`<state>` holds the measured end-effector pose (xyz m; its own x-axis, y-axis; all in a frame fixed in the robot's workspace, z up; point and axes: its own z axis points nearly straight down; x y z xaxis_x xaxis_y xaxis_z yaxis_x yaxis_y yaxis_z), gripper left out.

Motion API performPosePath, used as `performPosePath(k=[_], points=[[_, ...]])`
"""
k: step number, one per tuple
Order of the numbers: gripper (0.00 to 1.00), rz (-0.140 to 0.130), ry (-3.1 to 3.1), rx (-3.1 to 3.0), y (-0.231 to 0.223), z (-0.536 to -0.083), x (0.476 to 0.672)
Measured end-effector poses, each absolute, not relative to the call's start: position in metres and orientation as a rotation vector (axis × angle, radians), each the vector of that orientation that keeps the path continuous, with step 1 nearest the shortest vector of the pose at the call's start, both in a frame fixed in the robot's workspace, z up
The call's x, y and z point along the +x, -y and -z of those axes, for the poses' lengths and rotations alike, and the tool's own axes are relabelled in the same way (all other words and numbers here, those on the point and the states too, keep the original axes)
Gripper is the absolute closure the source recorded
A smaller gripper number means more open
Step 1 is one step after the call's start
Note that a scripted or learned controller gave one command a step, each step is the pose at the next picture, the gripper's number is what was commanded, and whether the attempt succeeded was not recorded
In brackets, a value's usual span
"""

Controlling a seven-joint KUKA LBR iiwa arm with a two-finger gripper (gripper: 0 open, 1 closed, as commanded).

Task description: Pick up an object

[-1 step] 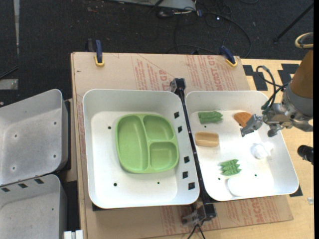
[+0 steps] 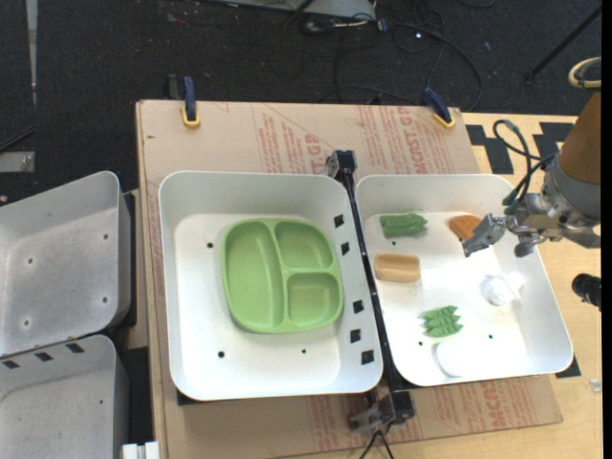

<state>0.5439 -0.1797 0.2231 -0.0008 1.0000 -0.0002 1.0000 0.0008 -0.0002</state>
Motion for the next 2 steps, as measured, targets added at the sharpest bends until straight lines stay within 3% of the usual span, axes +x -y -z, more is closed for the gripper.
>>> performPosePath(k=[2], points=[[0.00,0.003,-2.224,2.225,0.165,-0.127,0.532]])
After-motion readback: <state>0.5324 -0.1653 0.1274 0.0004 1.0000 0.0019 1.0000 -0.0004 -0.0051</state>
